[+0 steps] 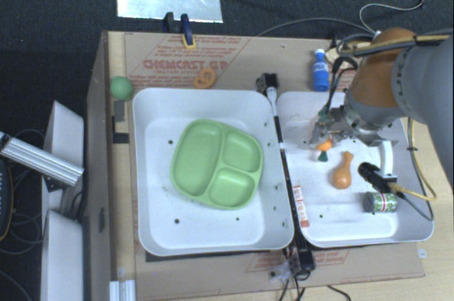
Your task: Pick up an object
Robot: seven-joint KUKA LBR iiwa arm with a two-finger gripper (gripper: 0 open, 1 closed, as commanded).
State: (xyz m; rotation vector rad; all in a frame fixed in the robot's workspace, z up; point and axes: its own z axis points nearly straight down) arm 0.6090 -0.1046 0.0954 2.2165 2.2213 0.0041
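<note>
Reaching in from the right, the grey arm [418,79] bends down over the far part of the right bin [312,221], and its gripper [325,134] hangs low above the bin floor near the left wall. How far the gripper is open cannot be told from this slant, nor whether it has hold of anything. Just below its tip, on the near side, lies a small orange piece [324,146] with a green end; whether the gripper touches it cannot be made out. To the right of that, and apart from it, an orange drumstick-shaped toy [342,172] lies on the bin floor with its thick end nearest the camera. Farther right and nearer, close to the bin's near right corner, a small can [381,203] with a green label lies on its side. Beyond the right bin, on the cardboard bench top [284,65], a blue bottle [320,71] stands upright just beside the arm. The left bin [152,221] holds a pale green divided plate [216,163], lying flat about in its middle. Beyond the left bin lie an orange ring [204,78] and, at the far left corner of that bin, a green ball [121,87]. A blue and yellow clamp [186,31] sits at the bench's far edge.
</note>
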